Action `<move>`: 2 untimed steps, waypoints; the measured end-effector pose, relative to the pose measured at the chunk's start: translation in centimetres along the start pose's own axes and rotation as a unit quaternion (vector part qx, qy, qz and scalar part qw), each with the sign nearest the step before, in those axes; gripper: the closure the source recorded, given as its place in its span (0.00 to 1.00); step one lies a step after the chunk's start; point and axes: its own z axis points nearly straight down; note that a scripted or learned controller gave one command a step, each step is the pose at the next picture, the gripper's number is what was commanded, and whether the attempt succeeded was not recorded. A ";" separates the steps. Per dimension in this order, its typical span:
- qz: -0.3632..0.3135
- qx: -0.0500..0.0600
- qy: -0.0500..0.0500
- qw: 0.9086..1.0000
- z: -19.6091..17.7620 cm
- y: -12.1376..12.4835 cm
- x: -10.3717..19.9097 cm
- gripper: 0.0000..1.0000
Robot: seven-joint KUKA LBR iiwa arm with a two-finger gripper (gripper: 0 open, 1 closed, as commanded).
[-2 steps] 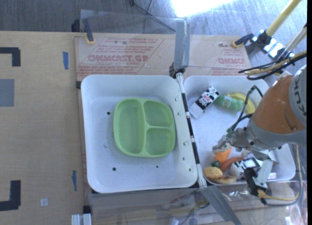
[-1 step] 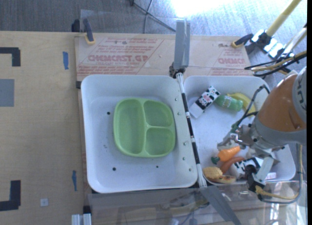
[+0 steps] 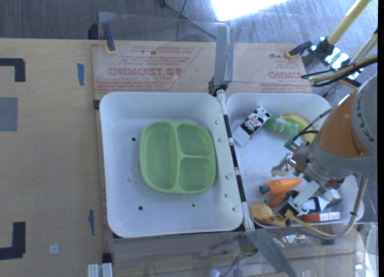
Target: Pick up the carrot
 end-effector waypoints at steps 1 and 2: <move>0.151 -0.005 0.005 0.988 0.9 -1.0 2.0 0.00; 0.153 0.000 0.001 0.988 0.1 -1.3 1.8 1.00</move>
